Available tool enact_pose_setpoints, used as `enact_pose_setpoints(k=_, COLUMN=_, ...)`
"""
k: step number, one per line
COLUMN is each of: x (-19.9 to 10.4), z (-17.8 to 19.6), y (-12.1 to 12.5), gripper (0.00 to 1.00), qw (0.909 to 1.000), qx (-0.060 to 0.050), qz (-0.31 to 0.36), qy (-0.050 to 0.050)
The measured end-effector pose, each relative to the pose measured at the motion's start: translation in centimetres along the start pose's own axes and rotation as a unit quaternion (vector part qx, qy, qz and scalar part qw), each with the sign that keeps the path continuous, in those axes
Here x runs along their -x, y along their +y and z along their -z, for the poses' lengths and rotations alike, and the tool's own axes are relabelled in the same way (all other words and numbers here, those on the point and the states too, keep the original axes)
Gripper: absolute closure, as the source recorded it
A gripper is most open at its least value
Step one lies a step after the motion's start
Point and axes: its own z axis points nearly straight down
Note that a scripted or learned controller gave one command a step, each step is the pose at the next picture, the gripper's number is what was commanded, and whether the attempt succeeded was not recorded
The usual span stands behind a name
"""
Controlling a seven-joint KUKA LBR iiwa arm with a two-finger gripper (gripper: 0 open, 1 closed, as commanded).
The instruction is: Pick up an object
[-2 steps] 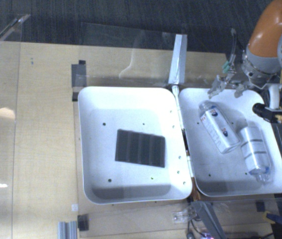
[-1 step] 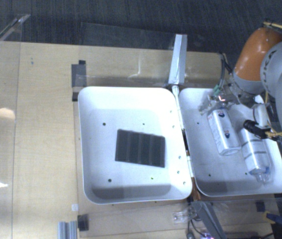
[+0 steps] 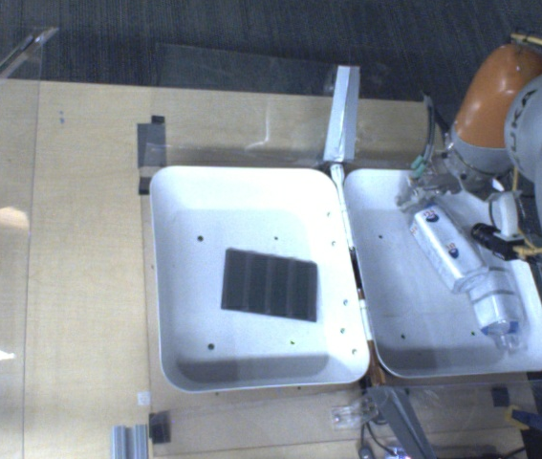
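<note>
A clear plastic bottle (image 3: 462, 271) with a white label lies at a slant in the right bin (image 3: 395, 285), its cap end toward the front right corner. A dark ribbed rectangular pad (image 3: 271, 283) lies flat in the middle of the left bin (image 3: 184, 218). My gripper (image 3: 422, 187) hangs low over the back edge of the right bin, just beyond the bottle's upper end. It is small and partly hidden by the wrist. I see nothing held in it.
The grey arm with its orange band (image 3: 496, 94) fills the upper right and overhangs the right bin's far side. A metal bracket (image 3: 342, 113) stands behind the ridge between the two bins. A clear panel covers the bench on the left.
</note>
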Motion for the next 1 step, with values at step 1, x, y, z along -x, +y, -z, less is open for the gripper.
enact_pose_setpoints(k=1, x=-2.34, z=5.98, y=0.13, gripper=1.00, qw=1.0000, qx=-0.004, qz=0.009, qy=0.002)
